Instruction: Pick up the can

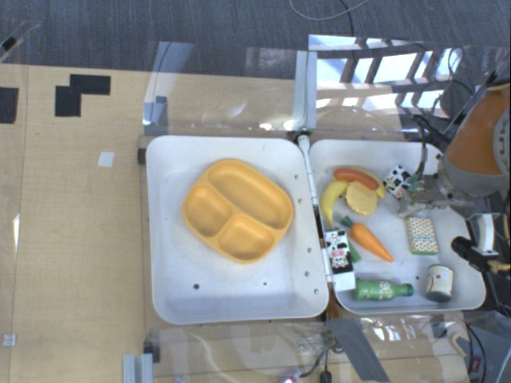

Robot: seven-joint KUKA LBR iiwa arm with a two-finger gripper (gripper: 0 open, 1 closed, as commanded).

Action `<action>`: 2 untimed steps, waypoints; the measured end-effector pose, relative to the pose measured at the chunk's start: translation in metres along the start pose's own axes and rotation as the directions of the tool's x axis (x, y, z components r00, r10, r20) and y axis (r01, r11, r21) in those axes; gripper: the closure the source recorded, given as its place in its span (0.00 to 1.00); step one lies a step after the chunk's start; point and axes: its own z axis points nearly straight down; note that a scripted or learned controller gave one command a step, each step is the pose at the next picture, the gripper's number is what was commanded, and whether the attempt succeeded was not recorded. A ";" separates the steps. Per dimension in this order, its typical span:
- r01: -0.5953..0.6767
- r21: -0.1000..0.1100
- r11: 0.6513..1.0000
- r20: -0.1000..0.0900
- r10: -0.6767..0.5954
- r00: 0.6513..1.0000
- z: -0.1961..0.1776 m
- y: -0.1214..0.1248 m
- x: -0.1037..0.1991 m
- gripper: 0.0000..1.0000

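Two white bins side by side on the bench. Left bin (172, 294): one yellow divided plate (238, 210) with three compartments, lying near the bin's middle.

Right bin (471, 298), item count:
- one banana (330, 200), at the left side near the divider
- one red sausage-shaped piece (357, 176), just above the banana
- one round tan piece (361, 201), touching the banana's right side
- one carrot (371, 242), lying at a slant below the tan piece
- two cow-patterned cartons: larger carton (339, 255) against the divider, small carton (396, 181) toward the upper right
- one green bottle (382, 290), on its side along the near wall
- one flat patterned packet (421, 234), right of the carrot
- one can (438, 282), in the near right corner, just right of the bottle's cap end and below the packet

My arm comes in from the right, orange band over the bin's right edge. My claw (418, 203) sits over the upper right part of the bin, near the small carton and above the packet. Finger opening: cannot tell, since the metal parts blur together there. The can lies well apart from my claw, untouched.
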 end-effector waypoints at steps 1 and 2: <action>0.211 0.004 0.977 0.000 -0.211 0.978 -0.034 -0.003 -0.008 1.00; 0.330 0.004 0.944 0.000 -0.330 0.944 -0.098 0.001 -0.008 1.00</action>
